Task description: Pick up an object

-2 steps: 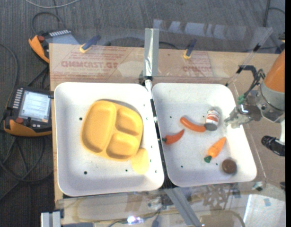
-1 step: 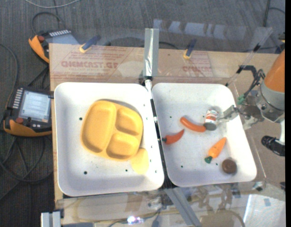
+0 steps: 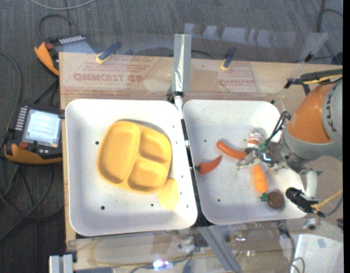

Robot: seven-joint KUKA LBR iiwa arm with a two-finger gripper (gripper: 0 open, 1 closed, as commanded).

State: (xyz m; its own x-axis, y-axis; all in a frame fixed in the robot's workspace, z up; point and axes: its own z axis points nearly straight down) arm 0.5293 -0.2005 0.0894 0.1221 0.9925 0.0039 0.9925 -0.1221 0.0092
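The claw (image 3: 251,159), its opening hard to tell, hovers just beside the carrot (image 3: 260,178).

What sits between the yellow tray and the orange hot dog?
In the camera view, the red chili pepper lies between the yellow tray and hot dog, past the bins' shared rims.
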